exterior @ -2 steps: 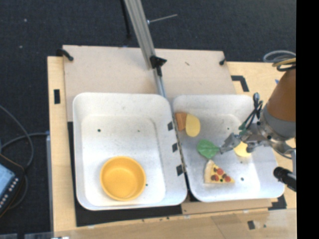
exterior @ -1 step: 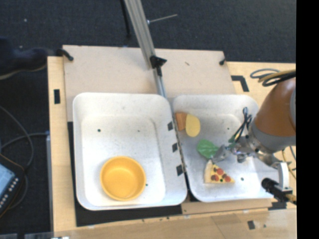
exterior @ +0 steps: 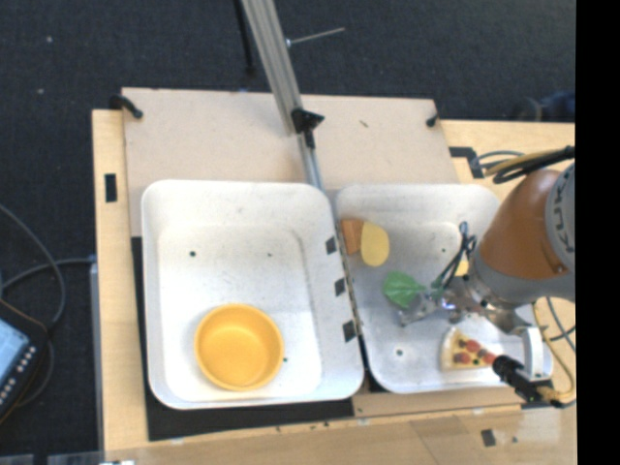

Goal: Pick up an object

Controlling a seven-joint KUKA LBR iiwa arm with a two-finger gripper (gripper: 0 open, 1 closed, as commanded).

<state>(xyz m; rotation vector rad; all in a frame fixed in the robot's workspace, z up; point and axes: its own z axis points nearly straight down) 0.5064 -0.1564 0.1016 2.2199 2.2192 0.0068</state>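
Even overhead light, slightly soft

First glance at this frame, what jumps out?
The yellow bowl stands out, sitting alone near the front of the left bin. Next comes the grey and orange arm reaching in from the right, its gripper low in the right bin beside a green leafy piece. A pizza slice lies at that bin's front.

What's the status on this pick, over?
Gripper low in right bin, beside green piece; nothing visibly held. Pizza slice and yellow-orange piece nearby. Yellow bowl in left bin.
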